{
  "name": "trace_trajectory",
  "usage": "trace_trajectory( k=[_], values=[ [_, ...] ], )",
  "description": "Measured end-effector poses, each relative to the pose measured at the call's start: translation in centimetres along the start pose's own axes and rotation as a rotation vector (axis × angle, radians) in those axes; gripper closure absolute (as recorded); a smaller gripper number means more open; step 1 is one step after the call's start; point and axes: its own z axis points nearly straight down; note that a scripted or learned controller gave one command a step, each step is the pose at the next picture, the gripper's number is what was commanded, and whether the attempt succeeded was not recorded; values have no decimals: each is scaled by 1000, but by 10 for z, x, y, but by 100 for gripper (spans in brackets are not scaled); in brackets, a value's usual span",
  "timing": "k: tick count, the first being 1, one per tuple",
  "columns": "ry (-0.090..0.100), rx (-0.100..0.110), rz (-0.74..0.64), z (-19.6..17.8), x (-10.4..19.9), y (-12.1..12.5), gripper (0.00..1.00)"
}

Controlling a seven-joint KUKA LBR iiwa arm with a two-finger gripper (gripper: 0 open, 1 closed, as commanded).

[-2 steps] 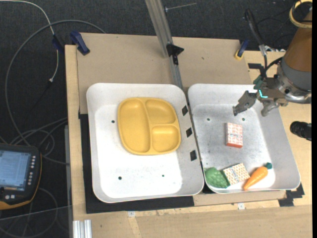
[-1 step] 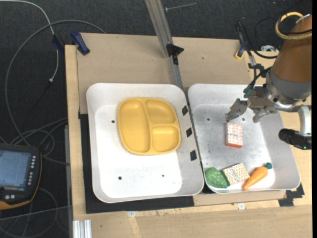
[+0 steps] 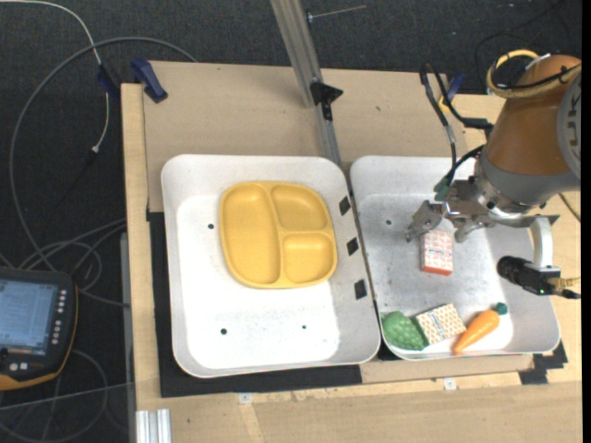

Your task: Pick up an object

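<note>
My gripper (image 3: 441,223) hangs over the middle of the right bin (image 3: 392,187), open, its two fingers spread with nothing between them. Just in front of the fingertips a small red and white box (image 3: 437,253) lies on the bin floor, apart from the fingers. Along the bin's front edge sit a green toy vegetable (image 3: 404,330), a checkered cracker-like piece (image 3: 440,322) and an orange carrot (image 3: 477,329).
A yellow divided plate (image 3: 277,233) lies in the left bin (image 3: 189,275). A slanted metal pole (image 3: 305,53) runs down to the gap between the bins. The grey arm with its orange band (image 3: 531,127) comes in from the right.
</note>
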Motion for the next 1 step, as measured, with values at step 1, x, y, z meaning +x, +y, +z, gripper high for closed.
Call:
trace_trajectory(
  k=[1],
  values=[
    [0, 1, 0, 53, 6, -10, 0]
  ],
)
